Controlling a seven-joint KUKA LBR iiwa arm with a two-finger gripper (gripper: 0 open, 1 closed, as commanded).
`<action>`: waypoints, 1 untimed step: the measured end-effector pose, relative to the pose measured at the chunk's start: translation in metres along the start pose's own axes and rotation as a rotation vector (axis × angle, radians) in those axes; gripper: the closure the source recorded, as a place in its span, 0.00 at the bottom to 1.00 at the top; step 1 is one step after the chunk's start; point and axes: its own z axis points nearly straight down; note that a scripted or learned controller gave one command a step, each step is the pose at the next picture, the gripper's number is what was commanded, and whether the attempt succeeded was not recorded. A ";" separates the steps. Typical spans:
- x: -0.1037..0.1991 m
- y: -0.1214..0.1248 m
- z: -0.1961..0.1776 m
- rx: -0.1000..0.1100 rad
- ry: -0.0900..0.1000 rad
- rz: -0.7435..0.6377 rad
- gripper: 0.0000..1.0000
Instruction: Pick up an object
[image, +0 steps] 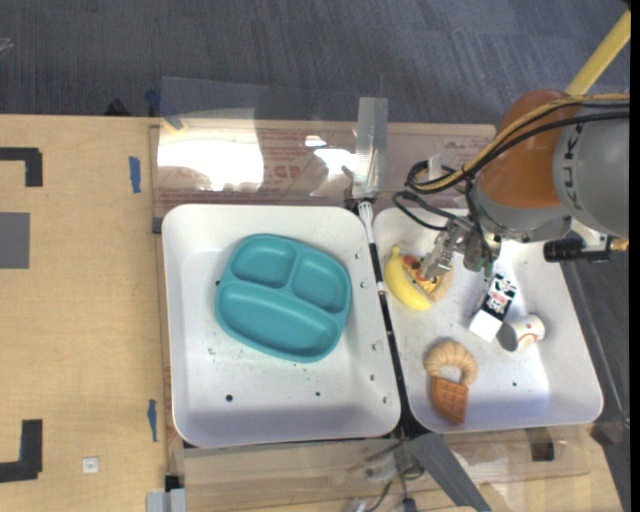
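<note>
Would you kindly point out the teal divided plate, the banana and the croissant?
teal divided plate (283, 297): camera view, on the ridge between its compartments.
banana (404, 287): camera view, middle of its yellow curve.
croissant (451, 357): camera view, top of its arch.

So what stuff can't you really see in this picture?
- Claw: camera view, too blurry to tell its grip.
- Red thing by the banana: the claw covers it.
- Arm: cut off at the right edge.
- Milk carton: print too small to read.

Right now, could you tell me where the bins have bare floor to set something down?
Left bin: bare along the front, below the teal plate. Right bin: a patch right of the ice-cream cone. Crowded around the gripper, by the banana and milk carton.
</note>
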 end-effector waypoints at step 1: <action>0.075 0.027 -0.076 0.016 0.041 0.323 1.00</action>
